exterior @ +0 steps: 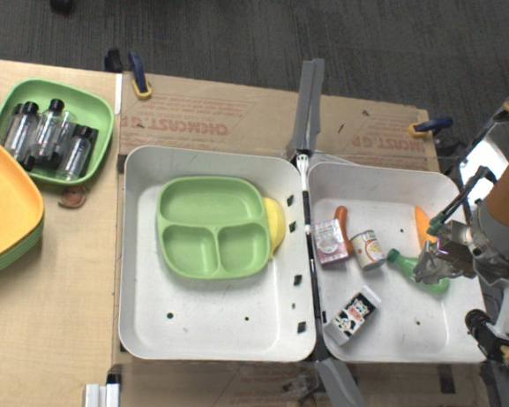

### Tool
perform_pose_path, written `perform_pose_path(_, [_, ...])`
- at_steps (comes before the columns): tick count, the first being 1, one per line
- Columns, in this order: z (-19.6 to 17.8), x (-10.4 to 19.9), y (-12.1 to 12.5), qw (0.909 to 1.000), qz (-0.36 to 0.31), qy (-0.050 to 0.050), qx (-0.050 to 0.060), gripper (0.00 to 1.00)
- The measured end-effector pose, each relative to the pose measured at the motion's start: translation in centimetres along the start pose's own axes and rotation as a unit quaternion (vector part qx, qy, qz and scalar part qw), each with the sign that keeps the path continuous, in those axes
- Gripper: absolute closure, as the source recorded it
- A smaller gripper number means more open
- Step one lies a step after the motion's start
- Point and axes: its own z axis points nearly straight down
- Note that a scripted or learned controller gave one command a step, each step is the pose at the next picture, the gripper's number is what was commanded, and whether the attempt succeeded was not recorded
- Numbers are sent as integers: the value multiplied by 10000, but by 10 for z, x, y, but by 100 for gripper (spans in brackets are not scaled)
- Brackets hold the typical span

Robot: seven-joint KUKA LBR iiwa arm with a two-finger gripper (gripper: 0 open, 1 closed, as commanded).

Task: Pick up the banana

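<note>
The gripper (430, 262), whose grasp I cannot tell, hovers over a green toy (418, 273), so reaching the banana (275, 223) beside the green tray (212, 228) comes next.

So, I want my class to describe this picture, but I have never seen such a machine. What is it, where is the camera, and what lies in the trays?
One camera looks down at a slant on a bench with two white bins. The robot arm reaches in from the right; its end effector is low in the right bin, by a green toy. Whether it holds anything is unclear. That bin also has a small can, a pink packet and a black-and-white carton. The left bin has a green divided plate with the yellow banana at the plate's right edge, untouched.
</note>
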Motion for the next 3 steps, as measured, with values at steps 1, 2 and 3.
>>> perform_pose_path(1, [37,6,-3,9935,-1135,9,22,100])
perform_pose_path(2, [54,9,-4,9649,-2626,13,12,100])
perform_pose_path(3, [29,4,8,9994,-350,1,8,100])
